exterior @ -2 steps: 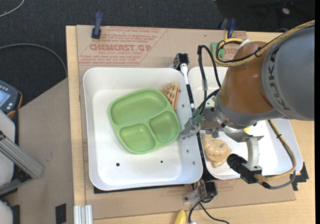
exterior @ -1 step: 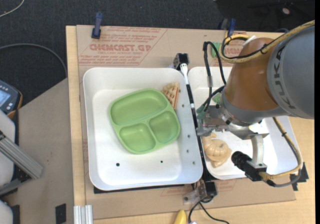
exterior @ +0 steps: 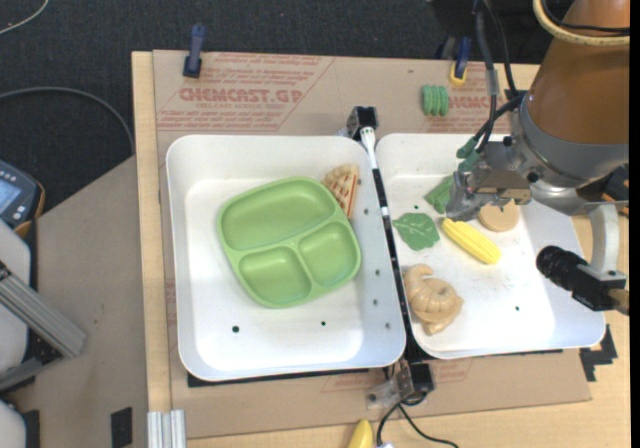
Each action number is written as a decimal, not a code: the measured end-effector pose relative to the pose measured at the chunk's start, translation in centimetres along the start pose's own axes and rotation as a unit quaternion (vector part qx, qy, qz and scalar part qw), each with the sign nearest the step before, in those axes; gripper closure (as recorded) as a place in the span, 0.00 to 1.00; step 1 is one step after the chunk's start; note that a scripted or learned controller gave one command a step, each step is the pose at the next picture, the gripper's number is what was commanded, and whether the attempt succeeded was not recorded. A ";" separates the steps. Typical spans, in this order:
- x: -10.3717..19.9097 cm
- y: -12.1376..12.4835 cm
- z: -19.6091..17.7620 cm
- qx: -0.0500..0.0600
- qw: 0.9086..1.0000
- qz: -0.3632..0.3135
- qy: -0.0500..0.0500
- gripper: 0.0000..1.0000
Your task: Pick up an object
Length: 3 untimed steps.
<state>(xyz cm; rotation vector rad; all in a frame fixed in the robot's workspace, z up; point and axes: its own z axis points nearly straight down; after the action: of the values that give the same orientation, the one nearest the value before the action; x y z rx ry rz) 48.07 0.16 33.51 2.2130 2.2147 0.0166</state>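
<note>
On the left side of the desk (exterior: pixel 250 86) sits the left bin (exterior: pixel 190 266), a shallow white one. A green tray (exterior: pixel 288 241) with three parts lies in the middle of it, a bit tilted. There is bare white floor all around the tray, most of it near the front edge. A waffle toy (exterior: pixel 343 186) sits at the tray's back right corner, touching it and close to the bin's right wall.

The two bins touch each other in the middle, and a black clip (exterior: pixel 362 120) sits at the top of that joint.

The right bin (exterior: pixel 540 326) holds more things. A tan croissant toy (exterior: pixel 432 298) lies near its front left corner, close to the wall. Just behind it is a green leaf (exterior: pixel 416 229). A yellow corn cob (exterior: pixel 470 240) lies slanted beside the leaf. The front right part of this bin is open white floor.

The grey arm (exterior: pixel 575 136) comes in from the right and hangs over the back of the right bin. Its hand (exterior: pixel 478 194) points down, just above the corn and a round tan piece (exterior: pixel 498 217) that peeks out under it. I cannot tell if the hand is shut or let go, or if it has anything. Another green thing (exterior: pixel 438 196) sits by the hand's left side.

A small green toy (exterior: pixel 434 100) lies on the desk behind the right bin.
</note>
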 end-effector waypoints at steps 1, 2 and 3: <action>6.3 2.2 -1.1 0.005 1.000 -0.002 0.000 1.00; 2.5 5.7 7.1 0.011 1.000 0.003 -0.001 1.00; -5.1 5.3 1.1 0.004 1.000 0.004 -0.002 1.00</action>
<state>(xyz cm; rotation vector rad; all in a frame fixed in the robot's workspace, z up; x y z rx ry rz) 53.37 -4.94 32.50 2.2246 2.2074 0.0041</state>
